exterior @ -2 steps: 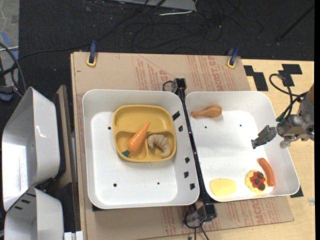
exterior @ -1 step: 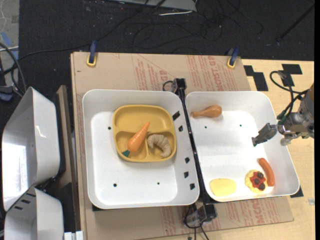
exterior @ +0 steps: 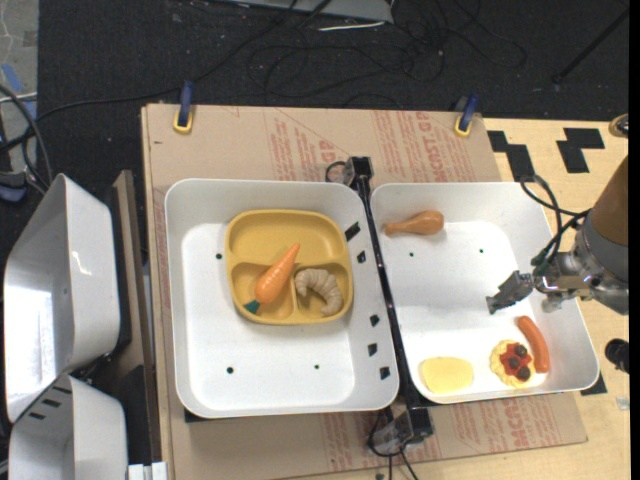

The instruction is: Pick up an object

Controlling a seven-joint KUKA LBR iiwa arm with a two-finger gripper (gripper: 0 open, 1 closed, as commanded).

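Where the right bin [exterior: 470,203] lies, gripper [exterior: 510,293] apparently over floor

1. Robotics lab or test cell, not a home.
2. Bare brown cardboard sheet [exterior: 300,138] over the bench, held by two yellow-and-blue clamps [exterior: 183,108] at its top edge.
3. Loose black cables [exterior: 300,48] strewn over dark floor along the frame's top.
4. Black-and-white marker pattern [exterior: 560,153] at upper right.
5. Two shallow white plastic bins [exterior: 200,368] side by side, centre frame.
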